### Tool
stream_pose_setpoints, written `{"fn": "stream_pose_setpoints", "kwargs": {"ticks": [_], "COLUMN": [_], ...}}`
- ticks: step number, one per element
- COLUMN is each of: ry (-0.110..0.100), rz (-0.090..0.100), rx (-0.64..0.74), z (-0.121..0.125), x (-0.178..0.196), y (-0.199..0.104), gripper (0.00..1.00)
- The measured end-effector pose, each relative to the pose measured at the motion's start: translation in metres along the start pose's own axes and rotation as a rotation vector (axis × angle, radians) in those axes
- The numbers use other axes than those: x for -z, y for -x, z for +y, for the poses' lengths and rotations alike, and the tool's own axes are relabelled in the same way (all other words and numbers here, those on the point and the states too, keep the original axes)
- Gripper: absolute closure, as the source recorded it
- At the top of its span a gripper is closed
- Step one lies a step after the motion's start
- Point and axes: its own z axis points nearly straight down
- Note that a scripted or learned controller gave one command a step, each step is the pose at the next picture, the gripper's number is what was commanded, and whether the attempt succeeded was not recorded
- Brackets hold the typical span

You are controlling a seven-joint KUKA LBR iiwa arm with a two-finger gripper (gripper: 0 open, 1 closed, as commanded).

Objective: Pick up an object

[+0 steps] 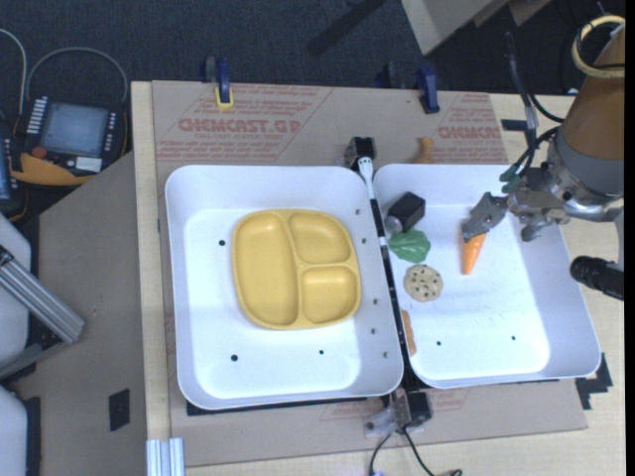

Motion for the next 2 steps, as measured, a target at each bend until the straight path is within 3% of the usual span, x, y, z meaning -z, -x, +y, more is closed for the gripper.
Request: {"fn": "stream_pose_setpoints", "kwargs": {"ticks": [1, 2], "ry": [0.013, 0.009], "rz": [-0.001, -0.001], "rx": [0.002, 0.002], "z": [0.002, 0.011], "x": [0.007, -0.041], "y": [0.000, 0.002], "gripper": [0.00, 0.00]}}
